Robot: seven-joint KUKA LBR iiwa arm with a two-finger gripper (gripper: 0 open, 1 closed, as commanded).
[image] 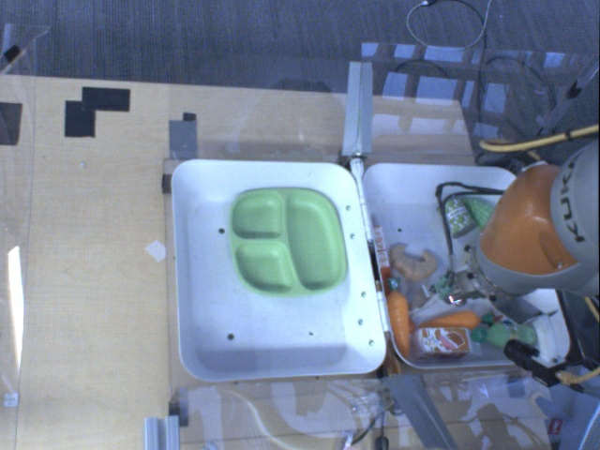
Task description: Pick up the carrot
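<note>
the long orange carrot lies along the left wall of the right shallow white bin, near its front corner, just beside a small orange-labelled packet. the grey two-finger gripper hangs near the carrot among clutter; i cannot tell its state. the wall could block one side, and the packet might get grabbed instead.

A green divided plate lies in the left bin. In the right bin, a carrot rests against the left wall, near the gripper.
</note>
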